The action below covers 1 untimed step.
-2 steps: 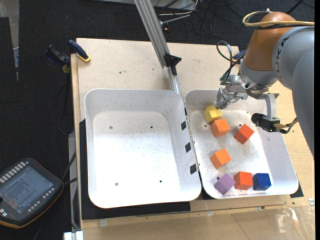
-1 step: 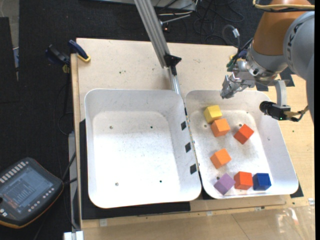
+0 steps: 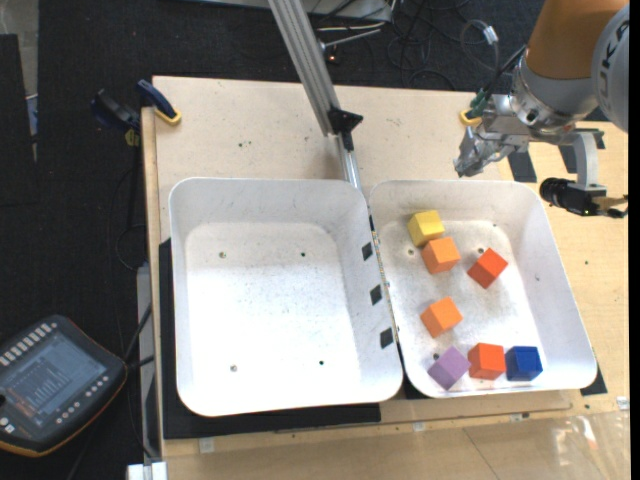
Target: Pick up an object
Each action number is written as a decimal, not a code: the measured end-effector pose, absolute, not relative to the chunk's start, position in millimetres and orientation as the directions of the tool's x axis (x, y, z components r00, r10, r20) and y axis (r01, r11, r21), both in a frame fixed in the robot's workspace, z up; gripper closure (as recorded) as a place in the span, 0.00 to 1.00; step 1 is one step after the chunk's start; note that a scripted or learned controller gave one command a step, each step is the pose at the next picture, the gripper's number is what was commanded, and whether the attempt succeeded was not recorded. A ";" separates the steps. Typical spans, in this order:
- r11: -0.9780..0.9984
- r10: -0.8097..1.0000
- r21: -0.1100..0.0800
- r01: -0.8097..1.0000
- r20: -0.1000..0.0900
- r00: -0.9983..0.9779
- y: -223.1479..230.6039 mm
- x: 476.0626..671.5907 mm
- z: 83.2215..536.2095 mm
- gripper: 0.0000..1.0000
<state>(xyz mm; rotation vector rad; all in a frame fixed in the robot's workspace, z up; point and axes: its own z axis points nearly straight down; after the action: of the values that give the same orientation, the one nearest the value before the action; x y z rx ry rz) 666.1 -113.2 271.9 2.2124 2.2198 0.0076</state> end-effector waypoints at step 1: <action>0.007 1.000 -0.001 1.000 0.002 -0.007 -59.6 636.3 271.6 1.00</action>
<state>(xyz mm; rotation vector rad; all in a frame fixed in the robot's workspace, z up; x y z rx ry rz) 636.3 -59.6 271.6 2.2147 2.2304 0.0008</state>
